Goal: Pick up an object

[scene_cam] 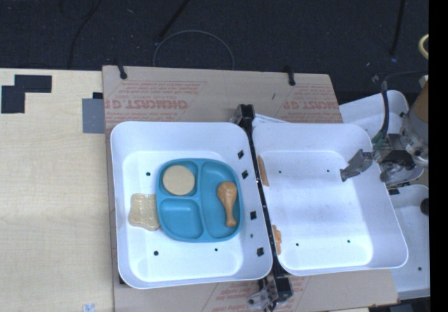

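Observation:
A blue divided tray [183,223] lies in the left bin [133,143]. In its compartments are a round tan biscuit [178,179] and a tan drumstick [228,201]. A pale, bread-like piece [143,211] rests against the tray's left edge. My gripper [372,168] hangs over the right rim of the right bin [315,247], far from the tray. Its fingers stand apart with nothing between them.
Two small orange pieces [261,168] [276,238] lie along the right bin's left wall, beside the black divider [253,185]. The bins sit on a cardboard sheet [210,94]. The arm's wrist and cables [409,143] crowd the right edge.

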You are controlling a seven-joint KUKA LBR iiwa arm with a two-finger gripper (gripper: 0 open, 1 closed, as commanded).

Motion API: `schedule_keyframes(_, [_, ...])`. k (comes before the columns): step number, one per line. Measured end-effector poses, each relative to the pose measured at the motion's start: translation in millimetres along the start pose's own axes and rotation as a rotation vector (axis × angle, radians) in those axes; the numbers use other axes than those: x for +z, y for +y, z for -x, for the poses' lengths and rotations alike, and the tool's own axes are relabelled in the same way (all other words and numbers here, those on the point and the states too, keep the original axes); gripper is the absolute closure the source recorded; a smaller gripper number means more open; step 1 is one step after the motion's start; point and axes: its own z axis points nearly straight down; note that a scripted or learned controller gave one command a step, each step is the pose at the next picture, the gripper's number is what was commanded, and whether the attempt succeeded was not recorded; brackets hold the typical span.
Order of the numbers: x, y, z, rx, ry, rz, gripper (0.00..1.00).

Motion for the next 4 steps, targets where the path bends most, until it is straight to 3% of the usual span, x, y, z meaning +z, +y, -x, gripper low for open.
schedule_keyframes(1, [-6.9, 2.0, -0.2, -0.003, -0.002, 0.011, 0.00])
schedule_keyframes(3, [98.4, 10.8, -3.1, -0.002, 0.000, 0.005, 0.00])
schedule_keyframes(4, [155.0, 0.6, -3.6, -0.002, 0.000, 0.007, 0.00])
